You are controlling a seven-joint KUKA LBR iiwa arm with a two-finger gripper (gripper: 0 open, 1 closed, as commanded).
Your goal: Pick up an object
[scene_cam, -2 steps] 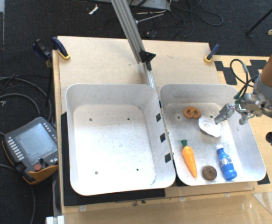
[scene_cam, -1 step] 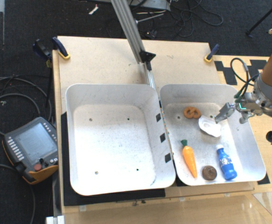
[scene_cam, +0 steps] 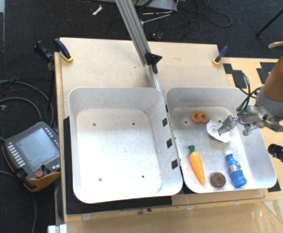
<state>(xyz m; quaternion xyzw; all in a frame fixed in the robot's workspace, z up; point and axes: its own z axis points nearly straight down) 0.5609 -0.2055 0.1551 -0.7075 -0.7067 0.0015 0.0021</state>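
One pretzel [scene_cam: 199,117], carrot [scene_cam: 197,165], bottle [scene_cam: 235,169], brown disc [scene_cam: 218,179]; pincer [scene_cam: 227,125] state unclear.

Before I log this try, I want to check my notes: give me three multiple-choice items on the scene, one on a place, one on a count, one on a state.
1. Which bin holds the carrot?
A. the left bin
B. the right bin
C. neither, it lies on the bench

2. How many things lie in the right bin?
A. two
B. three
C. five

3. How does the blue bottle lie?
A. on its side on the bin floor
B. upright on its base
C. lifted by the gripper

Answers:
1 B, the carrot lies near the right bin's left wall.
2 C, a pretzel, a white piece, the carrot, a brown disc and the bottle.
3 A, its length runs flat along the floor, apart from the gripper.
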